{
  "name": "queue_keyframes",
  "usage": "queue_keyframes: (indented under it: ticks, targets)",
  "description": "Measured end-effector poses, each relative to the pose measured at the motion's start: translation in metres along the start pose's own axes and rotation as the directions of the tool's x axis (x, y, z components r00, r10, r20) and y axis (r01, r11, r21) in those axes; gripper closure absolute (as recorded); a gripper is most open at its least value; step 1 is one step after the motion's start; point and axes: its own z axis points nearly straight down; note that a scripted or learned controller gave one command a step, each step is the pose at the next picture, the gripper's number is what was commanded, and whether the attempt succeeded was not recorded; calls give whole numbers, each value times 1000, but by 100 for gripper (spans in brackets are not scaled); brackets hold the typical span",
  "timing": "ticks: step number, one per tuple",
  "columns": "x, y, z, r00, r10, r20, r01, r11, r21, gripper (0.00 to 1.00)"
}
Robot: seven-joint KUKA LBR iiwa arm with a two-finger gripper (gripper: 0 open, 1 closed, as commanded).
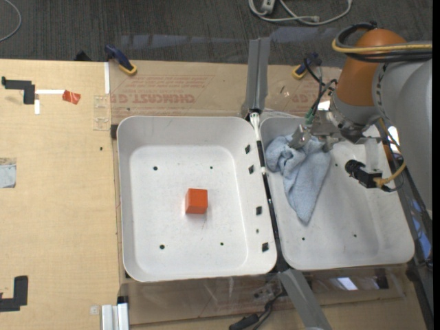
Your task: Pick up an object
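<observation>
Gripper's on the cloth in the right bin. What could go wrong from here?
1. The gripper sits at the upper edge of the blue cloth; a thin pinch may slip as it lifts.
2. The cloth trails down the right bin and could drag or snag on the divider.
3. The orange block lies in the left bin, out of this grasp.

Grey arm (405, 81) with orange band, yellow and black cables looping round the wrist, metal end effector (308, 135)

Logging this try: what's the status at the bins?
Gripper down on the blue cloth in the right bin. Grip unconfirmed. Orange block sits apart in the left bin. Nothing blocking.
</observation>
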Motion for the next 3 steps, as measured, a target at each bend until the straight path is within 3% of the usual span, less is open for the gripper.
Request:
queue_keyframes:
  ticks: [1,2,3]
  targets:
    - [0,1,-11,1000,-1,1,1,1000,-3,100]
    - [45,2,-95,981,-193,-1,193,981,7,100]
    - [89,4,-111,940,-342,-1,342,940,6,100]
